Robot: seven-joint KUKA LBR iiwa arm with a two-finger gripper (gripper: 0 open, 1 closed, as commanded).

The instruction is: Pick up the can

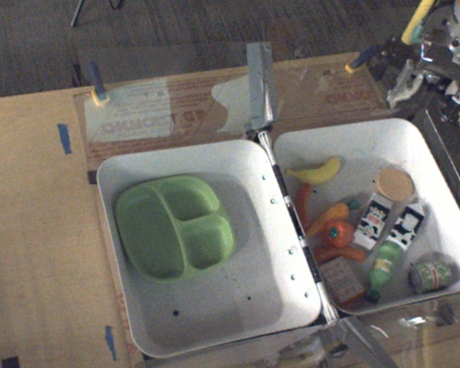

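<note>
One can (432,274), two cartons (372,223).

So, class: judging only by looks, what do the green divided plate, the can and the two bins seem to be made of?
Green divided plate: probably moulded plastic; one even matte colour, soft rounded ridges between compartments.
Can: likely metal under a printed label, though it may be a plastic toy; the greyish end is too blurred to settle.
Bins: thin white plastic or coated sheet, by the smooth rounded corners and faint sheen.

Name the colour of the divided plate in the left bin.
Green: the divided plate is light green all over, seen plainly in the camera view.
</note>
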